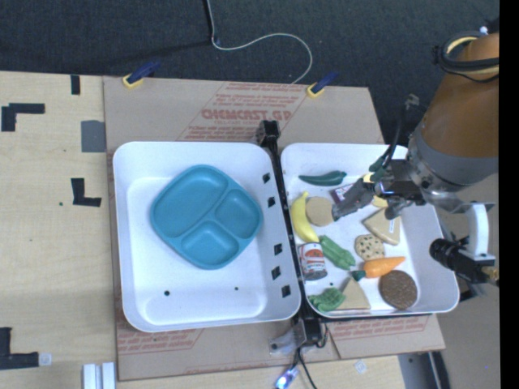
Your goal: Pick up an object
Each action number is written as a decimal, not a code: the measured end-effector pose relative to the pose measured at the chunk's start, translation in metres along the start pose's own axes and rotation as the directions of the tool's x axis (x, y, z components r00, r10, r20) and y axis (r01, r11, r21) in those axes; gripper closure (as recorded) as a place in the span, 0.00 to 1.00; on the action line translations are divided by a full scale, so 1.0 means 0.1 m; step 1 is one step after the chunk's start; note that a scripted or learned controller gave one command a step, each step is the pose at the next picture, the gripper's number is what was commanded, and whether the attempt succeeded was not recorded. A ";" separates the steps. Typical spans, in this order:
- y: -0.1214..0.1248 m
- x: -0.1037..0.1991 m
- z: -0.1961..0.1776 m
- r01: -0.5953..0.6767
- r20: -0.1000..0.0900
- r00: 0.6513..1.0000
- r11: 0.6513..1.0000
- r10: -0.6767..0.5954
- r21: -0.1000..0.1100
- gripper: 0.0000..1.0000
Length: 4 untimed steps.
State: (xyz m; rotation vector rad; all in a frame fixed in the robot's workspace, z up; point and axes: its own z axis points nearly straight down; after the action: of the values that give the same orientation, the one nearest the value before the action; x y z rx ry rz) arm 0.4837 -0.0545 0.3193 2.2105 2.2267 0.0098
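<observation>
Plastic toy food, light, stiff, likely slick. Nearest: brown round cookie [398, 288], carrot [380, 267]; banana [302, 218] mid-bin, chili [323, 178] far. Gripper [350, 201] hovers over right bin [442, 301]; grip state unreadable. Banana's mid-curve looks graspable.

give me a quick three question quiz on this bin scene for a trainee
1. True or false: the blue divided plate lies in the left bin.
2. Which lies nearest the banana? A) carrot B) round tan piece C) brown round cookie
3. Fill in: the gripper hovers over the ___ bin.

Key: 1 true. 2 B, it touches the banana. 3 right bin, above the toy food.
</observation>
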 end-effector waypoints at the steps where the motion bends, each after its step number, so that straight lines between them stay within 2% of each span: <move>1: 0.00 -0.02 -0.04 -0.004 0.002 1.000 1.000 0.004 0.010 1.00; 2: -0.02 0.69 0.88 0.000 0.000 1.000 1.000 0.000 0.019 1.00; 3: 0.02 0.99 -0.30 0.000 -0.001 1.000 1.000 0.000 -0.003 1.00; 4: 0.01 1.24 -0.22 -0.004 0.002 1.000 1.000 0.004 0.009 1.00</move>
State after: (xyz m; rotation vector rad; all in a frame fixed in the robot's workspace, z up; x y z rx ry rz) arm 0.4833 0.0698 0.3415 2.2188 2.2260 -0.0024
